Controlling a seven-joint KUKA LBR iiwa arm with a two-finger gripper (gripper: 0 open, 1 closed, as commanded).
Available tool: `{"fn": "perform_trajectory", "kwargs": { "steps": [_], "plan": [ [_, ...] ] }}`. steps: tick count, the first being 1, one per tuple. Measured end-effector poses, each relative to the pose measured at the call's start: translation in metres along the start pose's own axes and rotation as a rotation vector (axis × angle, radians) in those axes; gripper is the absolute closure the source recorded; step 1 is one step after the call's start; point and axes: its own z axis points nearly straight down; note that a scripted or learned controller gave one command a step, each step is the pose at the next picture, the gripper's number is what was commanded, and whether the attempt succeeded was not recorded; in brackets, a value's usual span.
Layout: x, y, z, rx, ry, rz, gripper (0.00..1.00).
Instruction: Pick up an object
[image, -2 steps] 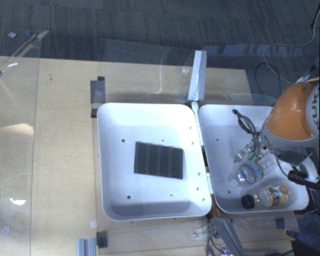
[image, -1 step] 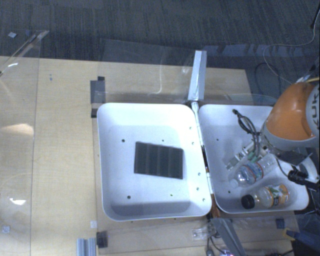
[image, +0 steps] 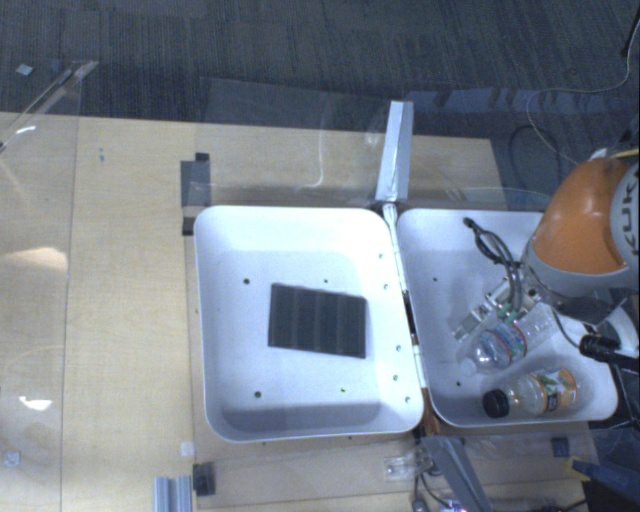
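Two white bins (image: 215, 300) share this bench, and my claw (image: 500, 305), grip unclear, hangs seemingly touching a clear bottle (image: 505, 340) lying slantwise just below it.

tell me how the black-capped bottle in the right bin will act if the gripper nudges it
The black-capped bottle lies on its side, so it would probably roll. Its plastic looks smooth, likely slippery. It seems fairly light.

Arm (image: 590, 225): cut off by right edge. Gripper (image: 508, 300): fingers blurred against clear bottle (image: 500, 340), state unreadable. Right bin (image: 440, 240): partly hidden by arm.
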Motion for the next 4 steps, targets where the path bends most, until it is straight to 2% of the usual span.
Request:
{"fn": "perform_trajectory", "kwargs": {
  "steps": [1,2,3,4],
  "plan": [
    [0.017,0.002,0.025,-0.003,-0.008,-0.119,0.00],
    [0.007,0.064,0.026,-0.004,-0.003,-0.001,0.00],
    [0.006,0.067,0.013,-0.010,-0.009,-0.008,1.00],
    [0.006,0.067,0.013,-0.010,-0.009,-0.009,0.00]
  ]
}}
